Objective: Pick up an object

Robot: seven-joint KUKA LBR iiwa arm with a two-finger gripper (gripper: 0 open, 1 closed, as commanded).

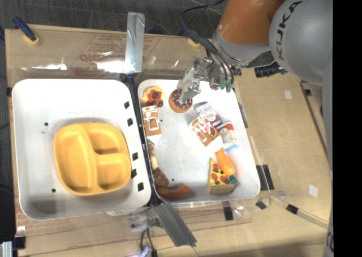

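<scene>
Over the right bin's (249, 154) far end the hand (186, 90) hangs by the donut (179, 101), grip unreadable, nothing lifted yet.

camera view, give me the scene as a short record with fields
left bin: holds a yellow divided tray
right bin: toy foods, among them a chocolate donut, a pizza slice and a sausage
arm: reaches in from the right
pincer: low at the right bin's far edge, just over the chocolate donut
held object: cannot tell
</scene>
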